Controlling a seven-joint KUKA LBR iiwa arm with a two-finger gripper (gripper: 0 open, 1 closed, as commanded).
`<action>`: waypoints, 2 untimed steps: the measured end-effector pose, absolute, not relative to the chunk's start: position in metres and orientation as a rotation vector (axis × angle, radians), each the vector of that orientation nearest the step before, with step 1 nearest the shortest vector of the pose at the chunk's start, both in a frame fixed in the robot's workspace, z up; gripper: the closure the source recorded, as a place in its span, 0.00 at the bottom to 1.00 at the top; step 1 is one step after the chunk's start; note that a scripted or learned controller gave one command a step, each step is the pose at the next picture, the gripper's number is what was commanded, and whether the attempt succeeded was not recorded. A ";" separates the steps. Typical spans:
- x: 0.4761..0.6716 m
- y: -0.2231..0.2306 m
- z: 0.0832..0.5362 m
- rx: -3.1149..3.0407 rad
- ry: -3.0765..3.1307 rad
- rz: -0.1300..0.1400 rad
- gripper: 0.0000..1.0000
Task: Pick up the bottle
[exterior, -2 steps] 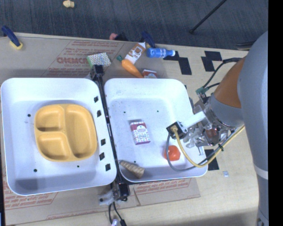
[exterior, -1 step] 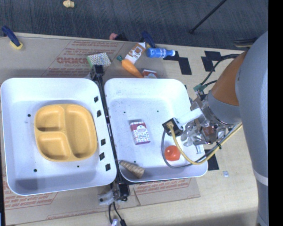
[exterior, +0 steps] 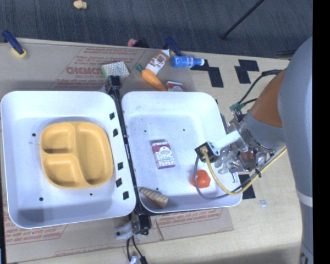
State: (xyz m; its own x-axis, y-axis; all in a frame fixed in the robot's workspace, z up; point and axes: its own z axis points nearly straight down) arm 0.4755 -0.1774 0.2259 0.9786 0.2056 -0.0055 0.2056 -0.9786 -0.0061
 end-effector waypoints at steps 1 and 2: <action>0.476 -0.165 0.227 -3.115 -0.346 0.008 1.00; 0.476 -0.175 0.238 -3.120 -0.326 0.006 1.00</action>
